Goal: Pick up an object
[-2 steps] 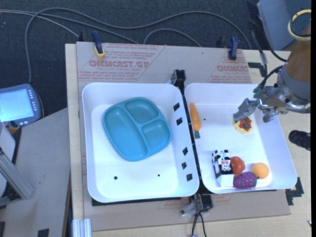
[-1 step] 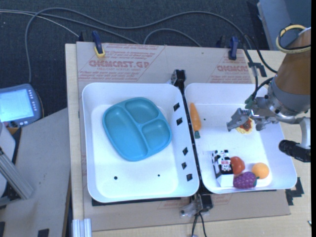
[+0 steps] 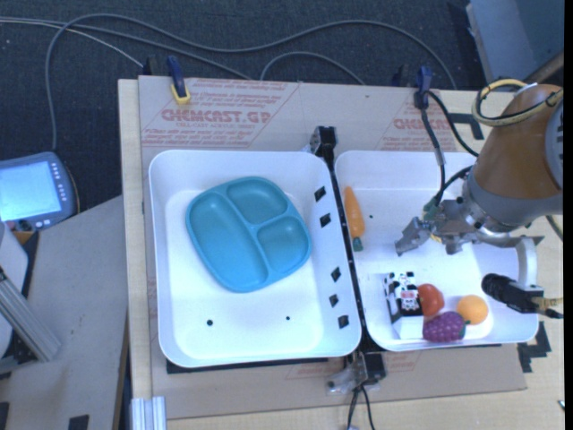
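Orange plastic carrot (image 3: 354, 215) lies against right white bin's (image 3: 385, 164) left wall; my claw (image 3: 428, 236) hovers beside it, fingers spread, holding nothing, probably lining up grab.

one fixed camera above, slanted down, both white bins (image 3: 170, 240) in frame
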Robot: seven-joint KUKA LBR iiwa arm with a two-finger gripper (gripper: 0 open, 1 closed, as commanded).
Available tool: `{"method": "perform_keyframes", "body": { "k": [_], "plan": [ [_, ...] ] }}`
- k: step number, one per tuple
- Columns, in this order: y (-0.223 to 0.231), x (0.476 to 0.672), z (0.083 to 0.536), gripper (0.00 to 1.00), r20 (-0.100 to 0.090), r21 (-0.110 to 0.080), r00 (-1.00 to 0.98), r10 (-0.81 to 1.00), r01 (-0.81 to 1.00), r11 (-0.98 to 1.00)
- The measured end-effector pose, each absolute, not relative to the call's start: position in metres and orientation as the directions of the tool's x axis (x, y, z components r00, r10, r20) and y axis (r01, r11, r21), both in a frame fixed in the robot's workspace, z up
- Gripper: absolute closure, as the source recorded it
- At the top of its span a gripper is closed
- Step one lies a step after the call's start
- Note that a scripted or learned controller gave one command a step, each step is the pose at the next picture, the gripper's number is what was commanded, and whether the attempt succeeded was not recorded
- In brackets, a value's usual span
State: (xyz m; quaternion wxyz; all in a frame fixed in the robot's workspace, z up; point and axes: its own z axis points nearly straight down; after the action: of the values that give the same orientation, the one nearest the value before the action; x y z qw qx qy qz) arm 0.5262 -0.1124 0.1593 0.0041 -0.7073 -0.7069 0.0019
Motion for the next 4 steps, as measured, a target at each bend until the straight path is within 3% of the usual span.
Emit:
{"method": "perform_keyframes", "body": {
  "k": [1,2,4],
  "plan": [
    [-0.108,0.535,0.108,0.0,0.003,-0.006,0.0,1.0,1.0,0.0],
    [-0.108,0.536,0.122,1.0,0.002,0.0,0.001,1.0,1.0,-0.001],
    [-0.107,0.538,0.24,1.0,-0.001,0.007,-0.002,1.0,1.0,0.002]
  ]
}}
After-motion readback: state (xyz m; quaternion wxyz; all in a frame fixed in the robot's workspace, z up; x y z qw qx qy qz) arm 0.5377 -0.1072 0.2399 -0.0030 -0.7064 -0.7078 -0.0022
